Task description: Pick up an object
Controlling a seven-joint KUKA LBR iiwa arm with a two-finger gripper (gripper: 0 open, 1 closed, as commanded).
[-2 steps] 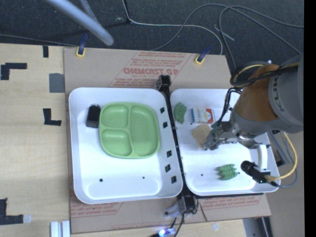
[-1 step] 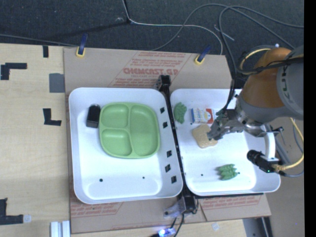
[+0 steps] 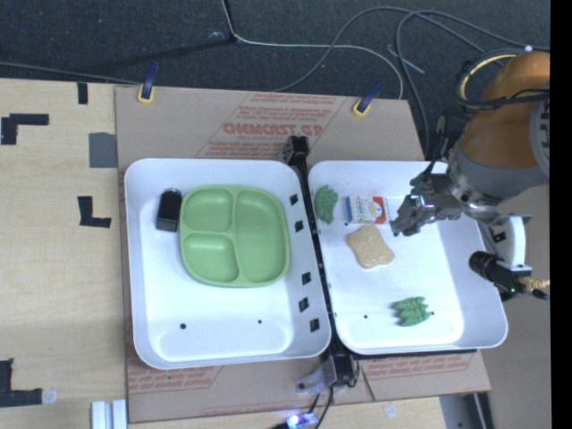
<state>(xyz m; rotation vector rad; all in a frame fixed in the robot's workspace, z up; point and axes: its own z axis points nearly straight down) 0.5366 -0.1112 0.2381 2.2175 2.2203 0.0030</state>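
Grey arm, orange band

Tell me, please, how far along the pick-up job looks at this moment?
Done: nothing lifted yet. The tan bread-like item, small carton and both green toys lie in the right bin. In hand: the claw hovers beside the carton. Left: grasping and lifting one.

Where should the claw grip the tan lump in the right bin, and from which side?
Probably straight down from above, closing across the short width of the tan lump. It lies flat and runs longer toward the bin's near wall. The carton sits close behind its far end; its long flanks have bare floor. The claw hangs just to its right.
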